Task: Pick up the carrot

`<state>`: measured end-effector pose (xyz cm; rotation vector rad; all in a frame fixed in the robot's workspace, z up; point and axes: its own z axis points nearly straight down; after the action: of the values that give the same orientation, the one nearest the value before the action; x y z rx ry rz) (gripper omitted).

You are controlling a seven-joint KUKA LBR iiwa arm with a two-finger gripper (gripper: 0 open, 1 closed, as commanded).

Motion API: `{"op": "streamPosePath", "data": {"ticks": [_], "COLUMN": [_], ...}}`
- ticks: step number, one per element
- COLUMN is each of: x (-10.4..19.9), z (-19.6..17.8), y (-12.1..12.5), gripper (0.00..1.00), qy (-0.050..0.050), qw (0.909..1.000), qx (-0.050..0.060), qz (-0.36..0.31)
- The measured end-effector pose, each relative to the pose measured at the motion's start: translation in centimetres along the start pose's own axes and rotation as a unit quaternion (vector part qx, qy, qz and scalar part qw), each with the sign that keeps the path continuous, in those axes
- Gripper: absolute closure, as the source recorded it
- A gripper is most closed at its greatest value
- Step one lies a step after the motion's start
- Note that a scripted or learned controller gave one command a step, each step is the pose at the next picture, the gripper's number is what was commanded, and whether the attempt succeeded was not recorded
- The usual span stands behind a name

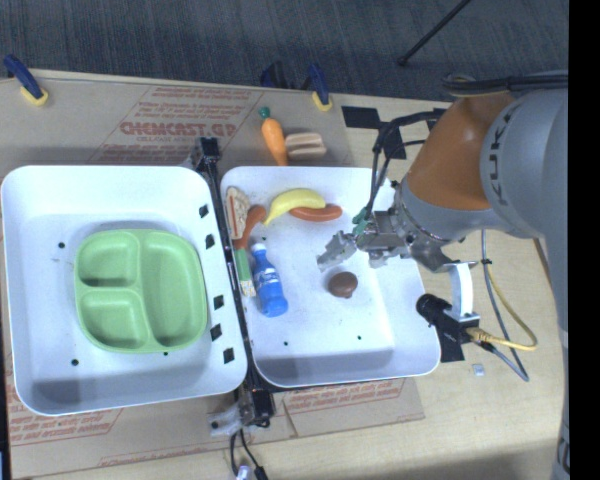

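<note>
Two bins side by side on the bench: left bin (20,268), right bin (400,353). Divided tray (140,290) lies in the middle of the left bin. Carrot (272,138) lies outside the bins, on the bench just above the right bin's upper left corner, with a sandwich (305,146) touching its right side. In the right bin: banana (295,203) upper centre, sausage (316,213) against its lower right; bottle (268,283) at left; round lump (342,284) centre. Gripper (335,250) sits just above the lump.
</note>
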<state>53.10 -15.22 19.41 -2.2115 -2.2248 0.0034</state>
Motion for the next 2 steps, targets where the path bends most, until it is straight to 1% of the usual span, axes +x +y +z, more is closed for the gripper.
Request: {"op": "streamPosePath", "data": {"ticks": [1, 2], "x": [-0.2, 4.3], "z": [10.3, 10.2], "y": [9.7, 11.1], "gripper": [0.00, 0.00], "qy": [0.000, 0.000], "qw": [0.9999, 0.9981], "qx": [0.001, -0.001], "qz": [0.014, 0.061]}}
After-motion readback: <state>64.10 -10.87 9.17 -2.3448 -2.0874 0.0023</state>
